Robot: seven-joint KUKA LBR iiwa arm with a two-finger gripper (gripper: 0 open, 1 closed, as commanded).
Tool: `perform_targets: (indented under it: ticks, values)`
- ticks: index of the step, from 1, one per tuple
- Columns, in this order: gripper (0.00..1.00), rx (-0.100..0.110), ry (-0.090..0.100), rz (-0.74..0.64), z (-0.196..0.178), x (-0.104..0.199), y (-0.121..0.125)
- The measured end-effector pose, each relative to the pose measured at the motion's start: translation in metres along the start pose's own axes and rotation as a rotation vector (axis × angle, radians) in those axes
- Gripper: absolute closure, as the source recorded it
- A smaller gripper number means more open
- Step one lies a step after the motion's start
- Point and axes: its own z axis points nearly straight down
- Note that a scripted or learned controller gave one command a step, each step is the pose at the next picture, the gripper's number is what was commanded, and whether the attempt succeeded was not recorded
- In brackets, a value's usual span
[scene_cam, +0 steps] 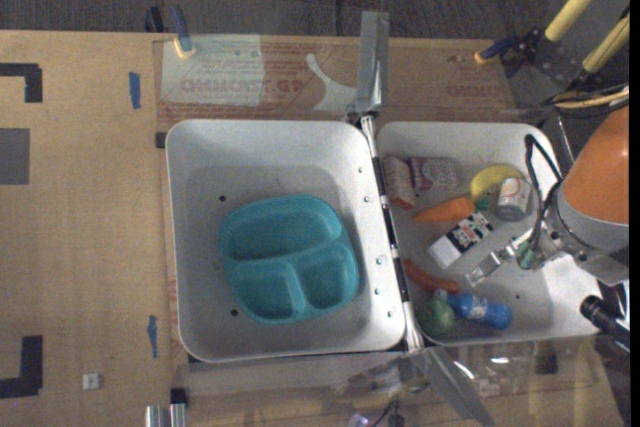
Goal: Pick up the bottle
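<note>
A blue bottle lies on its side near the front edge of the right bin. One end rests against a green object. My gripper hangs over the right bin, a little behind the bottle and apart from it. It sits close to a white box with black markings. Nothing shows in its grasp. The grey arm with its orange band comes in from the right.
The right bin also holds an orange carrot, a pink-and-white packet, a yellow object, a small can and a red item. A teal divided plate lies in the left bin.
</note>
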Motion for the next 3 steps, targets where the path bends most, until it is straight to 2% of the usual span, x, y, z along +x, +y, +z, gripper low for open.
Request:
perform_targets:
  ticks: [1, 2, 3]
  values:
    - [0.00, 0.005, 0.004, 0.044, 0.025, -0.020, -0.009]
    - [0.00, 0.000, 0.000, 0.488, 0.051, -0.018, -0.006]
    - [0.00, -0.001, 0.000, 0.488, 0.051, -0.018, -0.006]
